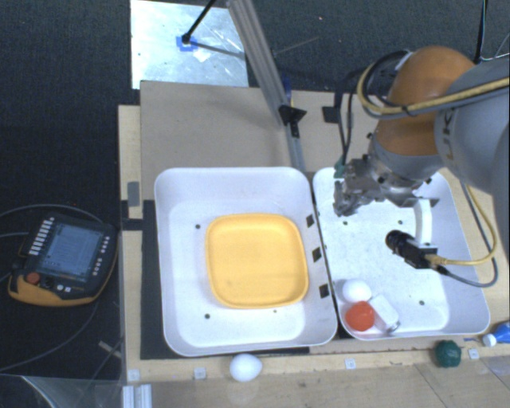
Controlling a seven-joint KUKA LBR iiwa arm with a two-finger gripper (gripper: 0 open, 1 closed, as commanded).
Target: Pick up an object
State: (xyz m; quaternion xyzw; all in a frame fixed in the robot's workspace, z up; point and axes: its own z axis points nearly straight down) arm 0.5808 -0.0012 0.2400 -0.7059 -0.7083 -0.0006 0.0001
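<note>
A tan worktop (215, 119) stands on dark speckled carpet (56, 103) that fills the left side and the top. Beyond the worktop's far edge lies a bright, shiny patch of floor (171, 44), with a blue mark (187, 42) and a thin black stand leg (203, 17) on it. A grey metal pole (267, 68) slants from there down to the worktop's far side. On the carpet off the left edge rests a teach pendant (64, 261), orange-rimmed, its cable (16, 235) looping nearby.

Grey arm w/ orange band reaches in from right; hand (348, 201) points down, wrist bent left.
</note>
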